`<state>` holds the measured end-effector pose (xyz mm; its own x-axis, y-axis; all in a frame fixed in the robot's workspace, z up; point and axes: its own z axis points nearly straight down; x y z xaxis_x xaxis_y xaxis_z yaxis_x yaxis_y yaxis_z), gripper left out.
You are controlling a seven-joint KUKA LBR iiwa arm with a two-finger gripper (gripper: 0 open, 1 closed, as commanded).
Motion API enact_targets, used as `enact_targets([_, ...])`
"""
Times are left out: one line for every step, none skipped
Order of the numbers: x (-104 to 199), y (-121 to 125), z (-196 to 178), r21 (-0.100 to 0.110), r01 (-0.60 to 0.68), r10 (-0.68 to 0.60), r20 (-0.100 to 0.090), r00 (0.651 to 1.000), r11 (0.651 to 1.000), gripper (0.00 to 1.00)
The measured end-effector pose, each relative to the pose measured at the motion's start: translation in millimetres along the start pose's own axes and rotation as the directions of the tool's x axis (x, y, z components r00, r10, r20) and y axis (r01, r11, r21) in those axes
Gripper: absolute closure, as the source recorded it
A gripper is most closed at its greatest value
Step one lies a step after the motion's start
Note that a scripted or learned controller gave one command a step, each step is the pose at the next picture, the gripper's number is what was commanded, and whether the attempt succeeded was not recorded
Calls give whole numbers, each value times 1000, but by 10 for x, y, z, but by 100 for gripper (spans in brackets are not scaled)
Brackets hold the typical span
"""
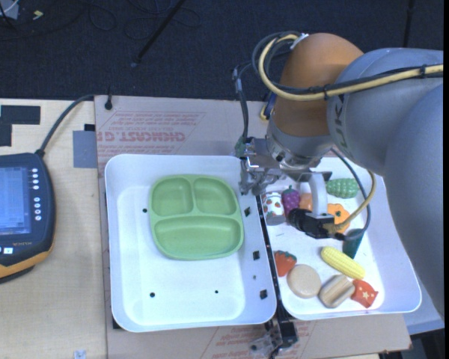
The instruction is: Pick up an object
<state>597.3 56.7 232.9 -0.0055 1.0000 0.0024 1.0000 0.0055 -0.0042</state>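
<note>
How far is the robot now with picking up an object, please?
Done: the arm has reached over the right bin, its claw down among the toy foods. In hand: nothing visibly. Left: gripping and lifting one; the corn and grapes lie in the bin, the green plate untouched.

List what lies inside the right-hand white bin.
In the right bin: corn, a round biscuit, a bread roll, grapes and a green vegetable. The arm covers the bin's far part.
</note>
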Motion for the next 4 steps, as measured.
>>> enact_targets([368,45,131,2,-2,2,2,1000,1000,100])
enact_targets([225,152,5,0,-5,5,3,1000,1000,100])
enact_targets([306,100,178,4,-4,4,3,1000,1000,100])
enact_targets([290,81,-35,0,-4,4,3,1000,1000,100])
